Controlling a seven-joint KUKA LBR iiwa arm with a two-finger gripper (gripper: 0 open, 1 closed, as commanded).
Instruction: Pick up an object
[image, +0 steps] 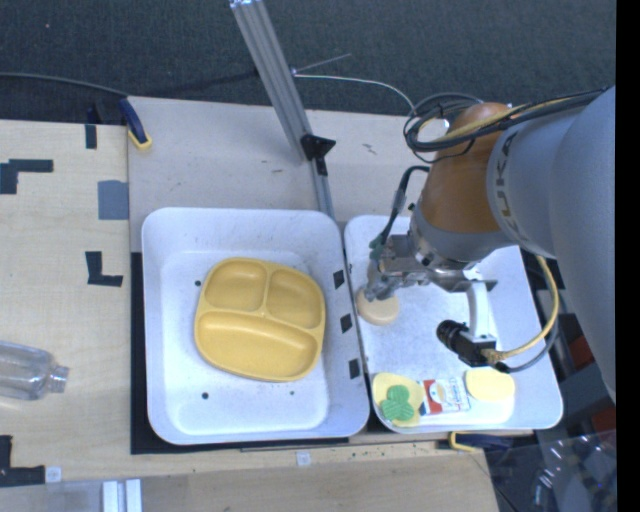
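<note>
You are looking through a single fixed camera set above the bench (60, 260), angled down at a slant and close enough that both white bins (160, 300) fill the middle, with the arm (560, 170) entering from the right side.

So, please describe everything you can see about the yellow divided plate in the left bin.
The yellow divided plate looks like matte plastic, with rounded corners and raised ridges that split it into three compartments: one long one along the near side and two smaller ones behind it. It lies flat and right side up on the floor of the left bin, a little turned against the walls and apart from them. Nothing lies in it, and nothing else touches it.
</note>
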